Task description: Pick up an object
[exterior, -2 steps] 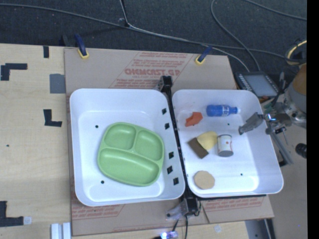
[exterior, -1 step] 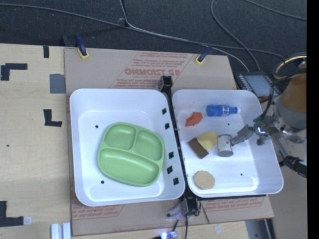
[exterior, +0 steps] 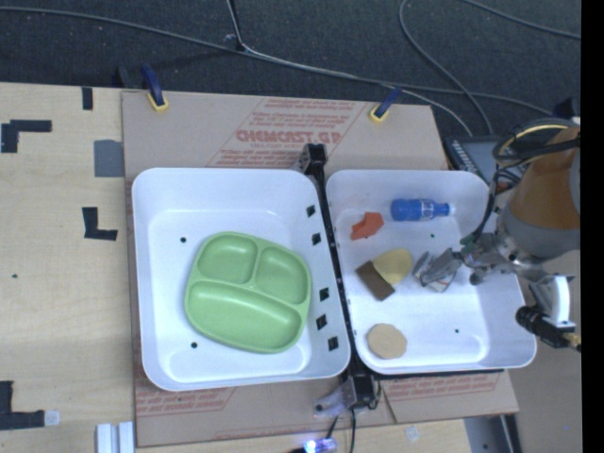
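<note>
My gripper (exterior: 436, 270) hovers low in the right bin (exterior: 472, 347), just right of the yellow-and-brown sponge (exterior: 385, 272), fingers spread and holding nothing. The blue bottle (exterior: 420, 209) lies just beyond the sponge. I judge the pick not yet made.

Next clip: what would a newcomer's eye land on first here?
The big green divided plate in the left bin. Then the right bin's small clutter: blue bottle, orange piece, yellow-and-brown sponge, tan disc, with the end effector low beside the sponge.
</note>
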{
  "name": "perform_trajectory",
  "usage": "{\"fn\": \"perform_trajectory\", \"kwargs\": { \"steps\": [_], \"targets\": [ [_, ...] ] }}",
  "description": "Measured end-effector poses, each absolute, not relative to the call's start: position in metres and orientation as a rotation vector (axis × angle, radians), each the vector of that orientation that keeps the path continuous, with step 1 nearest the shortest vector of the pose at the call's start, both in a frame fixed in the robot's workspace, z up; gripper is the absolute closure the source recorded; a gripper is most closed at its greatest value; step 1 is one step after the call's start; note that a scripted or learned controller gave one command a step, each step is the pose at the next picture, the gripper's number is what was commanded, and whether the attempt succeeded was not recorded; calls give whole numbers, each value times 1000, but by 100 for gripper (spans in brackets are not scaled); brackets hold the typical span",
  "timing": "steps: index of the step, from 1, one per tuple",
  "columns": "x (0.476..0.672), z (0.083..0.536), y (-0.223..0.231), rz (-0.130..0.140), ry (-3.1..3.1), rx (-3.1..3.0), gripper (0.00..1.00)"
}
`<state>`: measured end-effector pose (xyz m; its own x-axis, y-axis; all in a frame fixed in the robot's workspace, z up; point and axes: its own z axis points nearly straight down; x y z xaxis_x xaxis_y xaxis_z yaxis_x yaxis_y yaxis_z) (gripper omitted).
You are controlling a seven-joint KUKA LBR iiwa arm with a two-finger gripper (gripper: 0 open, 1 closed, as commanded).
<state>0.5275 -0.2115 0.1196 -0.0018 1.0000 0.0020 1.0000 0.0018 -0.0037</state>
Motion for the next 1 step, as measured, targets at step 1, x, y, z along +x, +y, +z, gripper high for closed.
{"fn": "perform_trajectory", "kwargs": {
  "steps": [1],
  "targets": [
    [528, 84, -211, 3, -2224, -2221, 0]
  ]
}}
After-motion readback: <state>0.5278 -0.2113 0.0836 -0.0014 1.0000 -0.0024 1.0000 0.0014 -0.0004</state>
